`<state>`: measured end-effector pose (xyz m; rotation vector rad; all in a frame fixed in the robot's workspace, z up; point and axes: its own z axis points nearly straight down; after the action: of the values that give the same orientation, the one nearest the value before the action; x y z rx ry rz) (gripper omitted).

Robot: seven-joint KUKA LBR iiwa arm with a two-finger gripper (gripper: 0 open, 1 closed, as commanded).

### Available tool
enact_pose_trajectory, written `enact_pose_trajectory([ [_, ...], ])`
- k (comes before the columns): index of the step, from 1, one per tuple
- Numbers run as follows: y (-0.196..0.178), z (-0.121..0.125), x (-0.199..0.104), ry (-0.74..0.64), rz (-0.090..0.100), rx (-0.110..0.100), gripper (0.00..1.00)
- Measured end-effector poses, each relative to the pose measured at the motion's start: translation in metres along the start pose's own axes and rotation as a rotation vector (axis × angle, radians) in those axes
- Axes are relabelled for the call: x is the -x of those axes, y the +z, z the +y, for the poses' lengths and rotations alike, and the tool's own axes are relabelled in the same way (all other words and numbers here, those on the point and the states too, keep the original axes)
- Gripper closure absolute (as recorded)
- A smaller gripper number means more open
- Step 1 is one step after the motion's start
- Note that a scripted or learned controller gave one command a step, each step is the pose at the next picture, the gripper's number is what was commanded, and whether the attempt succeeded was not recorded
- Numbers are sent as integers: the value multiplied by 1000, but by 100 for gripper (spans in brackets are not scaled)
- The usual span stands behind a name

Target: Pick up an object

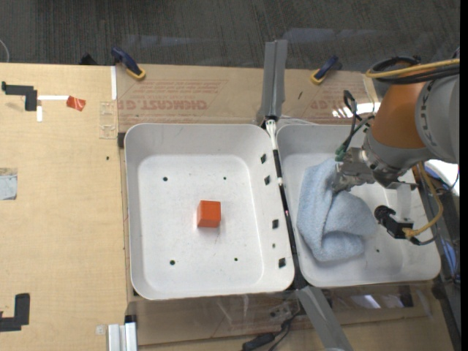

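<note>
arm (409, 115) angles down; gripper (344, 183) at towel (329, 214), finger state unclear.

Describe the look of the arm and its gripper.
The arm is grey with a rounded orange band above the wrist. Yellow and black cables loop over it, and another hangs below. The gripper is small, dark grey metal with a green-tipped wire.

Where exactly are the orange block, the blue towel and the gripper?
orange block (209, 214): camera view, on its top face.
blue towel (333, 221): camera view, on the middle of its folds.
gripper (345, 181): camera view, at its tip above the towel.
</note>
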<state>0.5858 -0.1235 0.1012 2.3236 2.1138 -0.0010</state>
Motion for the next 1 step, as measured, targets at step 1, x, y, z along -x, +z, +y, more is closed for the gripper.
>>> enact_pose_trajectory([
  [1, -90, 14, -69, 370, -1, -2, 100],
])
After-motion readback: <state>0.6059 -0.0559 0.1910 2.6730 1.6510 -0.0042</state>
